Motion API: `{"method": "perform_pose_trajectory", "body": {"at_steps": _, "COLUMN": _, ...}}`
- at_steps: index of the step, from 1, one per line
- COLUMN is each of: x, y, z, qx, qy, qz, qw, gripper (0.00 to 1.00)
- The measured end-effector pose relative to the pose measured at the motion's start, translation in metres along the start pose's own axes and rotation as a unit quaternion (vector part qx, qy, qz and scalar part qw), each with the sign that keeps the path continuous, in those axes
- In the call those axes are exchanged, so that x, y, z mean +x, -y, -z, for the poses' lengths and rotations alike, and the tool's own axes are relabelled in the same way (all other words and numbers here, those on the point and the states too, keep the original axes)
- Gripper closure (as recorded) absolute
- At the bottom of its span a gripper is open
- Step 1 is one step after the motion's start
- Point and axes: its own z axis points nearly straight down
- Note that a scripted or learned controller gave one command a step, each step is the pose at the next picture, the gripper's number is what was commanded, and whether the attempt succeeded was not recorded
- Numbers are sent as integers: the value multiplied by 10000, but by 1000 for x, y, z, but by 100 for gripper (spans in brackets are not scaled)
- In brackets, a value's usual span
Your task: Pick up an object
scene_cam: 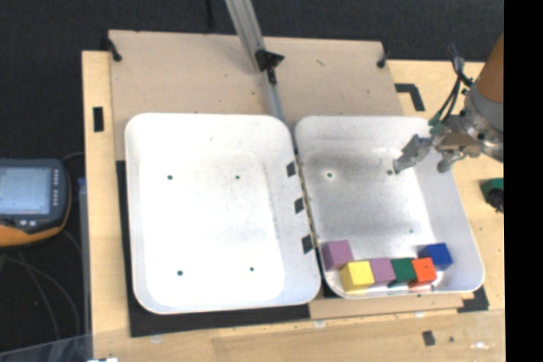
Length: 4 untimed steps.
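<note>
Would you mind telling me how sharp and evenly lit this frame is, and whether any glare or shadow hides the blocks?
Camera view: soft overall, edges slightly blurred; even lighting with no strong glare; the right bin looks grey and smudged in its middle; the coloured blocks stay readable at its near edge; the gripper is small and blurry.

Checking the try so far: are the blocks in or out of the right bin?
In: the blocks huddle against the right bin's near wall.

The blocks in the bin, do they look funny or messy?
A little. The colored blocks are all bunched along the near edge of the right bin, not spread out. Nothing looks spilled or broken. The gripper hangs above the bin's far right side.
</note>
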Motion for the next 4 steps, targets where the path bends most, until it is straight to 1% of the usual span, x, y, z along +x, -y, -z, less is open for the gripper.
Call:
{"method": "perform_pose_trajectory", "body": {"at_steps": 1, "x": 107, "y": 30, "z": -84, "qx": 35, "qy": -21, "qz": 35, "qw": 10000, "gripper": 0}}
{"method": "perform_pose_trajectory", "body": {"at_steps": 2, "x": 190, "y": -22, "z": -46, "qx": -20, "qy": -16, "qz": 45, "qw": 10000, "gripper": 0}}
{"method": "perform_pose_trajectory", "body": {"at_steps": 3, "x": 103, "y": -77, "z": 25, "qx": -56, "qy": 30, "qz": -31, "qw": 10000, "gripper": 0}}
{"method": "perform_pose_trajectory", "body": {"at_steps": 4, "x": 107, "y": -75, "z": 32, "qx": -11, "qy": 18, "qz": 41, "qw": 10000, "gripper": 100}}
